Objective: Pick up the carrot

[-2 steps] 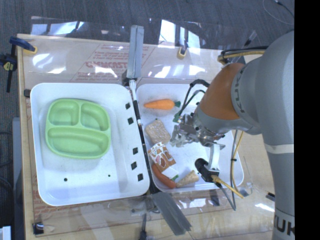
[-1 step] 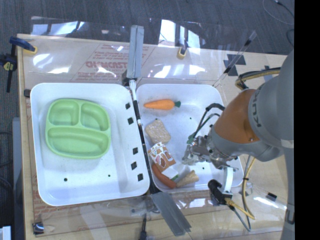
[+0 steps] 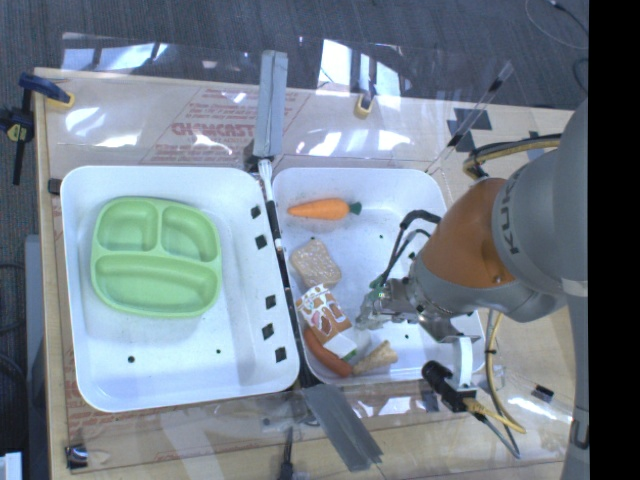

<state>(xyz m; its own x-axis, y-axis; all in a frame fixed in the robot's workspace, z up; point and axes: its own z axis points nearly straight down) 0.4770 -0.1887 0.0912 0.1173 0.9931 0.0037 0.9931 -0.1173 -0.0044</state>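
I saw the arm (image 3: 520,233) filling the right of the frame, over the right bin (image 3: 400,180). The carrot (image 3: 322,209) lay at that bin's upper left, well apart from the gripper (image 3: 372,308); its grip I couldn't tell.

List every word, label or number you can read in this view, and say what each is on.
Red print on the clear sheet behind the bins: mirrored, too blurred to read.
Dark letters on the arm, partly cut off: look like "KU".
Small packet in the right bin: red-and-white pattern, no readable text.
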